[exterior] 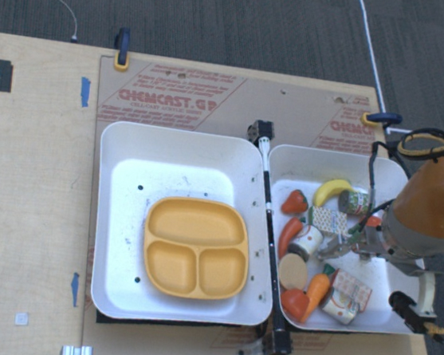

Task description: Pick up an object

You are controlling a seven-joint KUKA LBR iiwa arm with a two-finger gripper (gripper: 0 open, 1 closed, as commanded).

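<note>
Dark carpet borders the pale wooden counter (28, 189), where two shallow white bins sit side by side on a cardboard sheet (176, 95). Toys crowd the right bin (391, 173): a banana (330, 190) at the far side beside a small green can (355, 201), an orange-red piece (295, 202) left of them, a carrot (315, 292) and a patterned carton (346, 296) at the near side. Low over the middle of this clutter is the gripper (350, 243), at the end of the arm (431, 206); its state cannot be told, and nothing is seen held. Nearby, the left bin (128, 153) holds a yellow divided tray (196, 247).
</note>
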